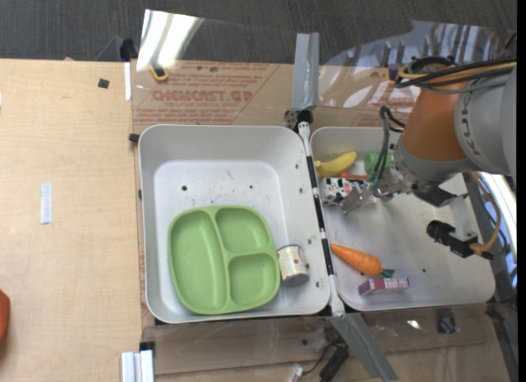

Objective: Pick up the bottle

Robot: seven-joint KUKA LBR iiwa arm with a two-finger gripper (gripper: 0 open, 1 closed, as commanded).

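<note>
- The brown cardboard sheet (215, 93) behind the two bins carries faded red print; it seems to read "CHEMCAST GP", though the letters are faint.
- The small cylindrical container with a pale printed label (292, 264) lies on its side in the left white bin (156, 208), touching the right edge of the green three-compartment plastic tray (222, 257). Its label is too small to read. It may be the bottle.
- The hand (355, 200) sits low at the back left of the right white bin (460, 290), beside a black-and-white item (333, 190); whether it is released or clenched I cannot tell.
- A yellow banana (338, 162) and a green object (374, 161) lie just behind the hand.
- An orange carrot (357, 259) and a small pink-and-white box (383, 285) lie nearer the front; the box's print is illegible.
</note>
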